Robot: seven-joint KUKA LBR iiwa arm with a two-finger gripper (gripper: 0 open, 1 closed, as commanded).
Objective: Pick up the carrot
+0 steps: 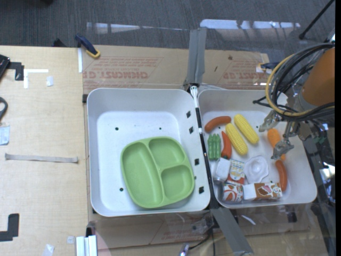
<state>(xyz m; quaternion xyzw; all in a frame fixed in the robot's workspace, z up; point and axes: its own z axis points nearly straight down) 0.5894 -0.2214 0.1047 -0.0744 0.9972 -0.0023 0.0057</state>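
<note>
gripper (277,137) sits low at the right bin's (306,196) right side, fingers spread and straddling the carrot (274,137), apparently lined up to close on it, but nothing's clamped yet; corn (246,128) just left leaves little slack.

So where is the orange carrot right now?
The orange carrot lies in the right-hand white bin, near its right side, just right of the yellow corn cob and between the fingers of the two-finger gripper.
</note>
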